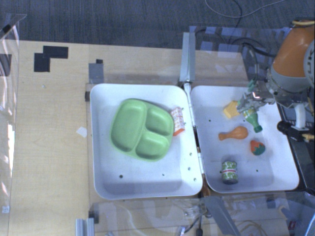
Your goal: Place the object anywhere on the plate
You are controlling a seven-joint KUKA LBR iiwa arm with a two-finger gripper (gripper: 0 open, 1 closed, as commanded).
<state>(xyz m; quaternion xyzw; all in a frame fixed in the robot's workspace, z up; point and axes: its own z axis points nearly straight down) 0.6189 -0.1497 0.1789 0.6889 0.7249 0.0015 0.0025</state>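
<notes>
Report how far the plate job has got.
Done: nothing lies on the green plate in the left bin; a small packet rests at its right rim. In hand: the gripper is low over the right bin, next to the green bottle and yellow piece; no grasp is visible. Left: pick an object, carry it across, set it on the plate.

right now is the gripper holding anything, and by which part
It cannot be told. The gripper sits low over the right bin, right beside the green bottle and the yellow piece, but the view does not show anything between its fingers.
</notes>
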